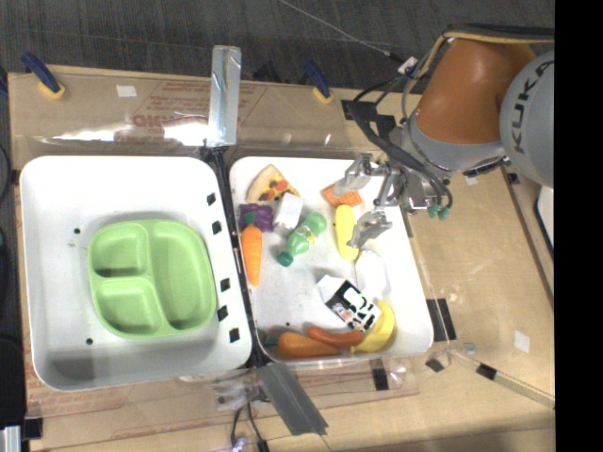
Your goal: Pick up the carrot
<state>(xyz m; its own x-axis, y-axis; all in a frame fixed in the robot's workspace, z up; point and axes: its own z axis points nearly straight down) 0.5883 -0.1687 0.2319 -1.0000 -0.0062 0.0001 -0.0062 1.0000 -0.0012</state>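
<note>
The carrot (pixel 252 254) is orange and lies lengthwise against the left wall of the right bin (pixel 415 281), just below a purple item (pixel 255 217). My gripper (pixel 368 201) hangs over the upper right part of the same bin, well to the right of the carrot. Its fingers (pixel 377 224) stand open with nothing between them, above a yellow piece (pixel 345 231) and an orange piece (pixel 339 196).
The right bin also holds a pizza slice (pixel 268 183), a green bottle (pixel 302 237), a black-and-white box (pixel 350 302), a banana (pixel 382 326) and a sausage (pixel 311 341). A green divided plate (pixel 151 276) sits in the left bin (pixel 42 196).
</note>
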